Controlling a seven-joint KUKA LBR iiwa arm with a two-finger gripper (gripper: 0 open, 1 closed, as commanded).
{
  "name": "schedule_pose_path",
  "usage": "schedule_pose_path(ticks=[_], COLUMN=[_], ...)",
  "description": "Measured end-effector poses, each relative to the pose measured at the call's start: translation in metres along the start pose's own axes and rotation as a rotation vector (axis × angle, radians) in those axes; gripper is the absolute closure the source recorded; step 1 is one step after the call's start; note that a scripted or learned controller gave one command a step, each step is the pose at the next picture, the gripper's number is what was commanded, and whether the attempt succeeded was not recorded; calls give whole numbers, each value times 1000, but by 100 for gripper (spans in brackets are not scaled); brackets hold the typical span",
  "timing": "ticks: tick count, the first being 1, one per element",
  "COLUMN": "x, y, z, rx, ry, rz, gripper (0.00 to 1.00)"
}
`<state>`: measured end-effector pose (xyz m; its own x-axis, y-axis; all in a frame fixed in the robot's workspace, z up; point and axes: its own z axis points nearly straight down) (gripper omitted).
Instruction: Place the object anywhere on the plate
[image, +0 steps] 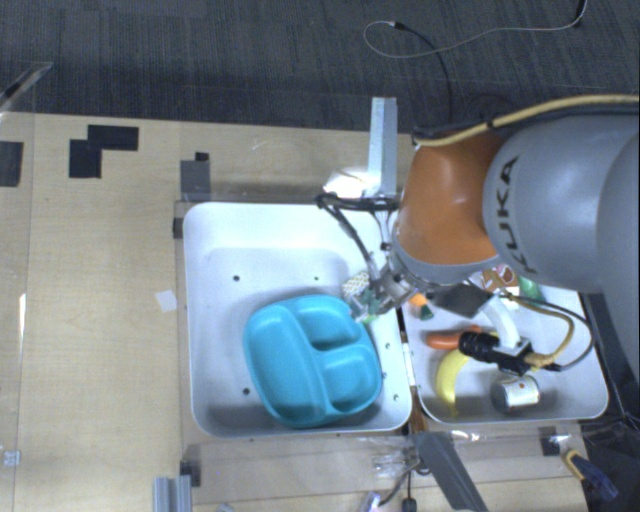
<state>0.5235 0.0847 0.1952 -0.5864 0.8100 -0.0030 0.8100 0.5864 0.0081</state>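
Note:
A blue divided plate (312, 358) lies in the left white bin (225, 260), towards its front right. My gripper (374, 296) hangs below the orange wrist band, over the divider between the two bins and just above the plate's far right rim. A small pale, green-tinged item (360, 291) shows right at the gripper's tip; whether it is gripped is unclear from here. The arm's large grey body hides much of the right bin.
The right bin (590, 405) holds a yellow banana (449, 378), an orange carrot-like piece (455, 340), a white cylinder (521, 394) and a green item (528, 292). A black cable (530, 352) loops over them. A metal post (383, 140) stands behind the bins.

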Motion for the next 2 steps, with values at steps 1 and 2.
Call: schedule_pose_path(ticks=[1,2], x=[0,-1], y=[0,2], z=[0,-11], rx=[0,-5], ry=[0,-2], rz=[0,1], gripper=[0,100])
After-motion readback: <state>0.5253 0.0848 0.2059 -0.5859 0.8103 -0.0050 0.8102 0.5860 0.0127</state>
